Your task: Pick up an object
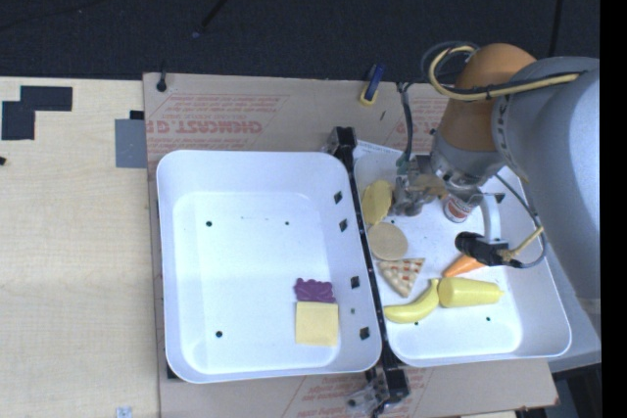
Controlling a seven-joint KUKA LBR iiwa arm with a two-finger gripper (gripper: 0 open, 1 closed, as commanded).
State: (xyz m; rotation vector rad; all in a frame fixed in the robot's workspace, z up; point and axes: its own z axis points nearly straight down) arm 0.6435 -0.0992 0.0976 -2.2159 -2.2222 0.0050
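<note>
Lying lengthwise up-down beside the divider, the yellow oval piece [376, 203] neighbours the gripper [409, 196], finger state indiscernible.

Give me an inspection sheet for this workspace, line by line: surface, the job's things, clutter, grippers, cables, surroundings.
Surface: cardboard sheet on a pale bench, bearing the left bin and right bin side by side.
Job's things: in the left bin, a purple grape bunch touching a yellow block. In the right bin, a banana, waffle wedge, tan disc, yellow piece, yellow pepper, carrot.
Clutter: blue and yellow clip on the cardboard's far edge.
Grippers: gripper low over the right bin's far end; finger state unclear.
Cables: yellow and black cables looped at the wrist.
Surroundings: dark floor beyond the bench.
</note>
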